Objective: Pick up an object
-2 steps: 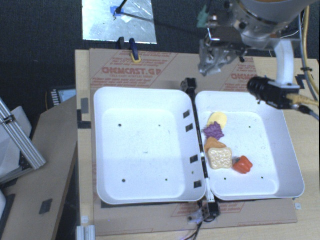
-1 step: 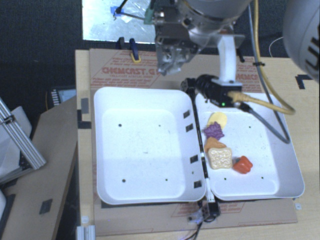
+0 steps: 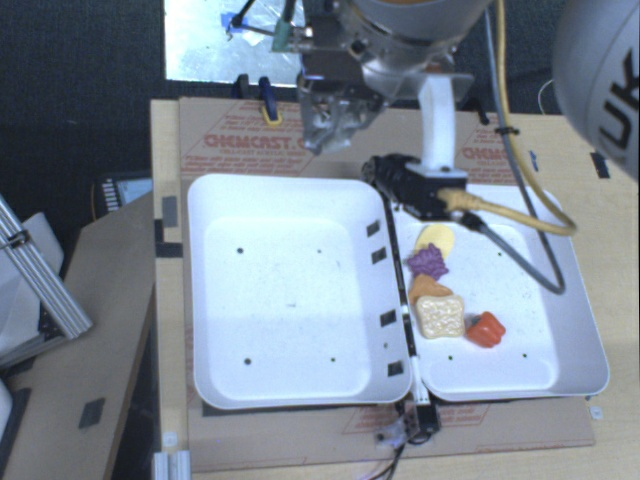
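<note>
Five small items (image 3: 447,290) clustered in right bin (image 3: 560,368); hand (image 3: 335,128) above bench, finger state unclear.

We see even, bright overhead light. The left bin (image 3: 285,288) glares white at its centre, with soft grey shading along its near rim. Above that bin, a reflective panel (image 3: 225,23) shines brightly. The arm (image 3: 600,58), nearest the camera, looks blurred and soft.

claw (image 3: 335,128) above bench, toys (image 3: 440,298) in right bin (image 3: 560,368)
</note>
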Controlling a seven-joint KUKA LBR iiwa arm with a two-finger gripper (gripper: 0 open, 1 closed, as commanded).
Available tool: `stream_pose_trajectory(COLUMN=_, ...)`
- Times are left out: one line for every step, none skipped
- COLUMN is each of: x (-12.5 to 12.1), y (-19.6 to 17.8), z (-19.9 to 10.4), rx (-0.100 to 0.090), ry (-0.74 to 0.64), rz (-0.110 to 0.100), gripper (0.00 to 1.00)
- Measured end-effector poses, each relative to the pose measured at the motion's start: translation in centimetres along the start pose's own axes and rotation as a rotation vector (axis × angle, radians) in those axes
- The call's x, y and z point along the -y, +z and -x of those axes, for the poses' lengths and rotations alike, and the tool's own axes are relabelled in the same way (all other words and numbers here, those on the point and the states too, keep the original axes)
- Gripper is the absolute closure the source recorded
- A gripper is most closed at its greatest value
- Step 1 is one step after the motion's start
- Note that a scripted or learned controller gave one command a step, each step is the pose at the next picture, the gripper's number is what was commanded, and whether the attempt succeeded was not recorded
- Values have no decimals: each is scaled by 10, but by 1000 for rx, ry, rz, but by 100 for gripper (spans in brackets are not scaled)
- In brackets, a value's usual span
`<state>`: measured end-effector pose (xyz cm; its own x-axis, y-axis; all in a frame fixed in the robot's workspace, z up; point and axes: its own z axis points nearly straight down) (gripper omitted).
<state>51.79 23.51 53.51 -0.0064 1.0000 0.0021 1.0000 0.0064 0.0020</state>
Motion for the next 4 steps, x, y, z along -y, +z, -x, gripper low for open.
stream_pose_trajectory(x=0, y=0, z=1, rx=1, ry=2, rz=0, gripper=0)
stream_pose_trajectory(x=-1, y=-12, z=1, rx=-2, ry=1, rz=3, gripper=100)
stream_pose_trajectory(x=-1, y=-11, z=1, rx=-1, ry=1, rz=2, gripper=0)
stream_pose_trajectory(x=-1, y=-23, z=1, rx=-3, ry=-1, rz=4, gripper=100)
